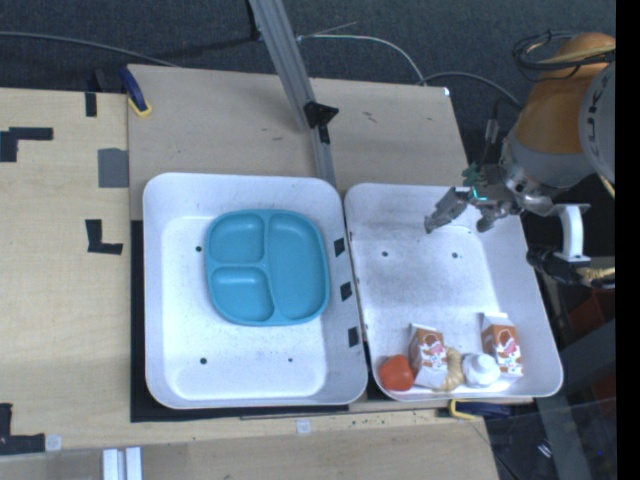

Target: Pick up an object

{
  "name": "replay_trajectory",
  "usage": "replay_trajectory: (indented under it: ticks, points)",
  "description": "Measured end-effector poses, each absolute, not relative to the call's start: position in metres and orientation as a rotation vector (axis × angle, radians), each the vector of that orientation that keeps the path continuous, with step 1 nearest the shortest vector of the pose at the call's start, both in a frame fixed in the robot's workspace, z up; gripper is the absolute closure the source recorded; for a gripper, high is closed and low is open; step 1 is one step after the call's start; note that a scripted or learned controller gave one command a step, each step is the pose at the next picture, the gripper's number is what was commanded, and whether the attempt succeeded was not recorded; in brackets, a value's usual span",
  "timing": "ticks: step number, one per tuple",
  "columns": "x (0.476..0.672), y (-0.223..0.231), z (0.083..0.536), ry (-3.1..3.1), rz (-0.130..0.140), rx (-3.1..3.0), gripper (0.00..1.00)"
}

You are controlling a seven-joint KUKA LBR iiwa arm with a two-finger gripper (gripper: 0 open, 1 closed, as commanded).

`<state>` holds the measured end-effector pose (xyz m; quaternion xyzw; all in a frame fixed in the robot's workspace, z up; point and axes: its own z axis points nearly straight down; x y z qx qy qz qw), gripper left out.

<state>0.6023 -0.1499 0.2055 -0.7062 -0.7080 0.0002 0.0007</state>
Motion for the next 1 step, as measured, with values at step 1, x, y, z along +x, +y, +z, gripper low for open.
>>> replay_trajectory:
  ticks: [1]
  points:
    - [0.6023, -0.1499, 0.2055, -2.223, 0.001, -2.218, 0.00]
